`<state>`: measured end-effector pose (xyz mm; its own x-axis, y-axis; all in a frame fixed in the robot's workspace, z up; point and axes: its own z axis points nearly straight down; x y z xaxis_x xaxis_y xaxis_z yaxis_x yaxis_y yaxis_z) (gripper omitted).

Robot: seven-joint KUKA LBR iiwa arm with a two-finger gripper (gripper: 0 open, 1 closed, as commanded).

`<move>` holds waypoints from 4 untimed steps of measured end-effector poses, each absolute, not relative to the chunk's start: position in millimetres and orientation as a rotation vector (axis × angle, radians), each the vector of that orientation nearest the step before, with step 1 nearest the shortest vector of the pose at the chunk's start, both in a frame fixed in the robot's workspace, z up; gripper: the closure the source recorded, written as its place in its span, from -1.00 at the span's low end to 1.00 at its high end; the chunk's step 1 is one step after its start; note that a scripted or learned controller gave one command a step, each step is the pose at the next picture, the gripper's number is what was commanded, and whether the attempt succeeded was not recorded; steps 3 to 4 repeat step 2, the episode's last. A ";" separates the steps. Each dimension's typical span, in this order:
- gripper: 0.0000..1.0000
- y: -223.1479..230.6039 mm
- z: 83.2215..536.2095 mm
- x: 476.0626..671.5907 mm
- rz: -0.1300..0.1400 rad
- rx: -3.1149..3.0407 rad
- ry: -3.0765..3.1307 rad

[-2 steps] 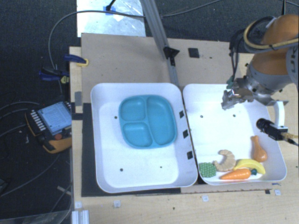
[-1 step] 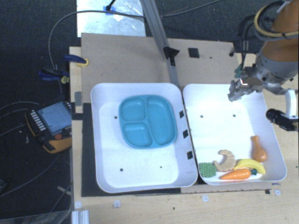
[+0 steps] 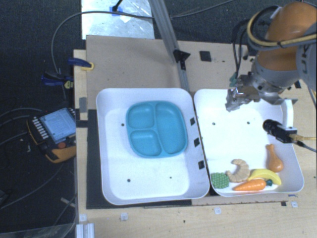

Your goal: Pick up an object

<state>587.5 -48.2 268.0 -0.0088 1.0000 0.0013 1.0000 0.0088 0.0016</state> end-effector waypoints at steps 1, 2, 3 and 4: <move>1.00 10.4 254.6 575.9 0.004 2.210 2.234; 1.00 61.8 244.3 583.1 0.003 2.211 2.233; 1.00 61.8 244.3 583.1 0.003 2.211 2.233; 1.00 61.8 244.3 583.1 0.003 2.211 2.233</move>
